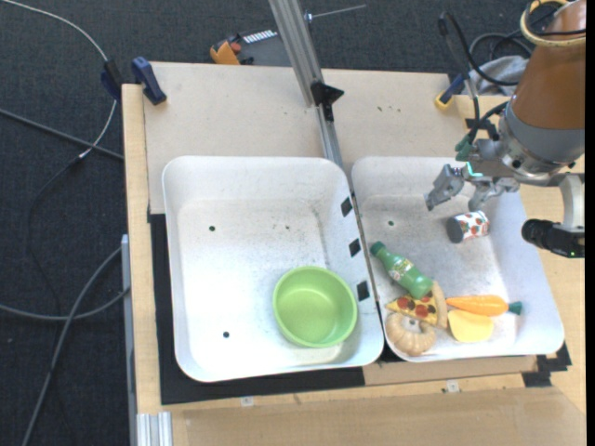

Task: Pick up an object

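Across the right bin [521, 342], the gripper [465, 191] is hovering with fingers spread and empty, a can [468, 226] lying just at its 6 o'clock.

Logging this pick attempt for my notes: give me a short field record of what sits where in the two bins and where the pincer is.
left bin: round green plastic bowl
right bin: green bottle, pizza slice toy, bagel toy, orange carrot toy, small red-and-white can
pincer: above right bin, beside the can
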You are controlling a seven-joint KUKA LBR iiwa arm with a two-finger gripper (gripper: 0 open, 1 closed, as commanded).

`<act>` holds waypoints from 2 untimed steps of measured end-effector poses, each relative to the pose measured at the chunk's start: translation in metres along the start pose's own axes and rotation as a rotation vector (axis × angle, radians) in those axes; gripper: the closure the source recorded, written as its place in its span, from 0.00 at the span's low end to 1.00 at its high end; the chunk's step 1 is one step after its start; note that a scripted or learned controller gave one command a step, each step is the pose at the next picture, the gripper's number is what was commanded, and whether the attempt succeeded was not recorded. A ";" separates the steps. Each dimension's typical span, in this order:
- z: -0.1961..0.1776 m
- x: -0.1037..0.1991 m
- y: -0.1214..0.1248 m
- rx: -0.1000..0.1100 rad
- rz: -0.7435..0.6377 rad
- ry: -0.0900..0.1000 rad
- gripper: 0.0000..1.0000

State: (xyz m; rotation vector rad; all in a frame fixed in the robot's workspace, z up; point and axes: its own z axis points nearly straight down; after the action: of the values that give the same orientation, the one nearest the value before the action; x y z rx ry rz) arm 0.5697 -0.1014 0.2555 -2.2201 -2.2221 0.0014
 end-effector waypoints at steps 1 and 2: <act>0.000 0.000 0.000 0.000 0.000 0.000 0.00; 0.050 -0.009 -0.004 0.004 0.001 0.000 0.00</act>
State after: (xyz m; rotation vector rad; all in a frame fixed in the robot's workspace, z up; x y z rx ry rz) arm 0.5656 -0.1101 0.2057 -2.2189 -2.2194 0.0050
